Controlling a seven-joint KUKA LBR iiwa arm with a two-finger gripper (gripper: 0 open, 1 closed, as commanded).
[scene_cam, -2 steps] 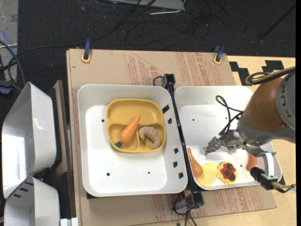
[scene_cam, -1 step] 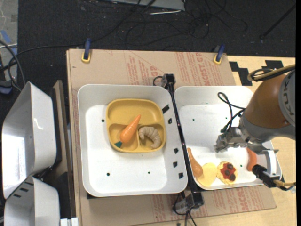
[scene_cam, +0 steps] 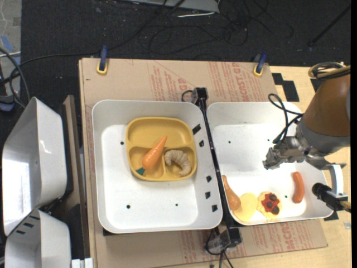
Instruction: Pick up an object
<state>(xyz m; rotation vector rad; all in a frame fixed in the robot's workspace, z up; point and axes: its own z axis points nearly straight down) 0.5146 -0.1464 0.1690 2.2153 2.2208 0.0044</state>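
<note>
**Toy food in two white bins, arm over the right one**

On the left, a white bin [scene_cam: 111,205] sits on the brown surface [scene_cam: 145,71]. Inside it lies a yellow plate [scene_cam: 136,130] with three parts. A toy carrot [scene_cam: 154,152] lies tilted across the plate, and a pale curly shrimp [scene_cam: 178,161] rests in the lower right part, just beside the carrot.

Next comes the right bin [scene_cam: 240,116], touching the left one along the middle. Near its front edge lies an orange drumstick shape [scene_cam: 231,194]. Just beside it are a flat yellow piece [scene_cam: 249,201] and a small tart with red berries [scene_cam: 270,204]. A red sausage [scene_cam: 299,187] lies a bit more to the right, apart from the tart.

The tool [scene_cam: 273,158] hangs over the middle of the right bin, above and to the left of the sausage. It is too dark and small, so I cannot tell if it is clenched or released. Nothing shows between its tips. The grey and orange arm [scene_cam: 329,113] reaches in from the right
</note>
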